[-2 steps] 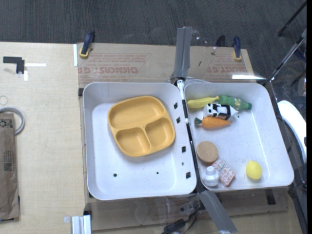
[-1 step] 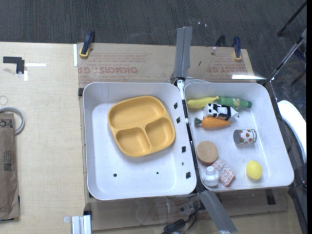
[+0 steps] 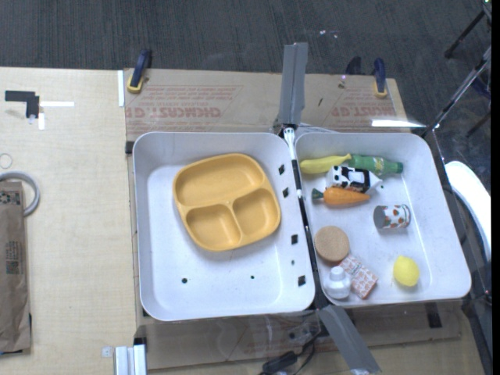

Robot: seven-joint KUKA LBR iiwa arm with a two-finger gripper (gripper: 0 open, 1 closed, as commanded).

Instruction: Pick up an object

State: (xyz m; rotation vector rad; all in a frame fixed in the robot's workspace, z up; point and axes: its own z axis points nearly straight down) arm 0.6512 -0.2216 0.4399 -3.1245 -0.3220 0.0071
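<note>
Left bin [image 3: 156, 287]: yellow plate [image 3: 226, 201], centre. Right bin [image 3: 437, 272]: banana [image 3: 322, 163], carrot [image 3: 346, 197], can [image 3: 392, 216], lemon [image 3: 405, 271], cookie [image 3: 332, 243]. Gripper state: cannot tell.

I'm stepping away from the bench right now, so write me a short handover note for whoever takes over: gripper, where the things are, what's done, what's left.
Gripper: no report on it from this camera view.
Left bin: holds a yellow divided plate.
Right bin: banana, green bottle, black-and-white toy, carrot, small can, round brown disc, lemon, white bottle, checked packet.
Done: nothing lifted; every item lies in a bin.
Left: choose one object and pick it up.
</note>
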